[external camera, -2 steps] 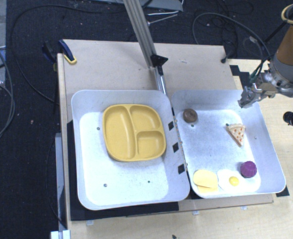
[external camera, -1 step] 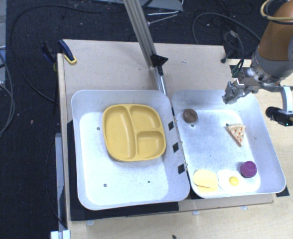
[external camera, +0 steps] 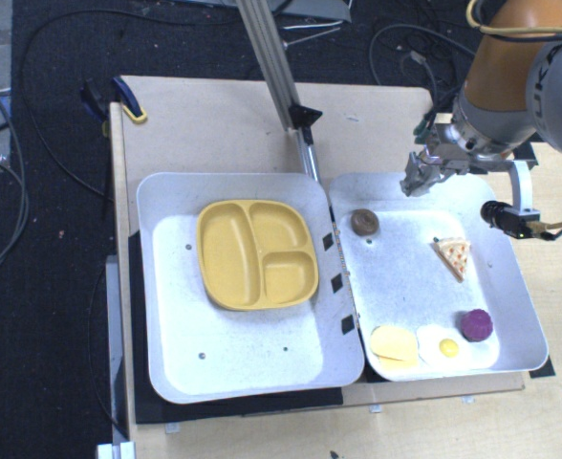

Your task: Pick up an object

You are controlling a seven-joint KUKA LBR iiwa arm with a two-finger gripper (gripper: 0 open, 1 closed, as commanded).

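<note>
The right bin (external camera: 510,256) holds a brown round piece (external camera: 364,222) at its far left, a pizza slice (external camera: 453,255) toward the right, a purple ball (external camera: 476,325), a fried egg (external camera: 443,346) and a pale yellow piece (external camera: 394,344) along the near edge. My gripper (external camera: 417,182) hangs over the bin's far edge, up and to the right of the brown piece, and nothing shows between its fingers.
The left bin (external camera: 166,352) bears a yellow divided plate (external camera: 258,254). A slanted metal pole (external camera: 276,55) rises from between the bins at the back. Cables lie on the dark floor behind the bench.
</note>
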